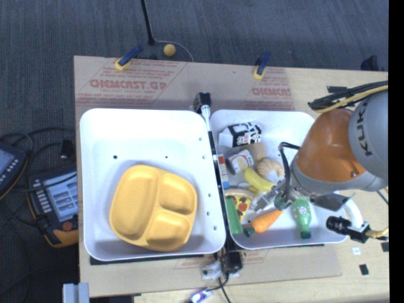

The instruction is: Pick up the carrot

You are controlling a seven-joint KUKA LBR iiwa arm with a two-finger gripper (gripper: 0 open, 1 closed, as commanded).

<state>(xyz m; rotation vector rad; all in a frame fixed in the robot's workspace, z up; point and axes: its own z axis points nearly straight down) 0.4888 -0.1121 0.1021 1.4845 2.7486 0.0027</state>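
The orange carrot (266, 220) lies in the right white bin (285, 121), near its front wall, pointing up and to the right. My gripper (278, 199) hangs just above the carrot's upper right end, low in the bin, under the arm's orange band (328, 150). It sits close to the carrot, and I cannot make out whether they touch. The bulk of the arm hides the bin's right half.
Around the carrot lie a green bottle (302, 215), a yellow banana (257, 180), a beige round item (269, 167), a small can (240, 162), a black-and-white carton (243, 133) and a green stick (233, 218). The left bin (126, 131) holds a yellow compartment tray (153, 207).
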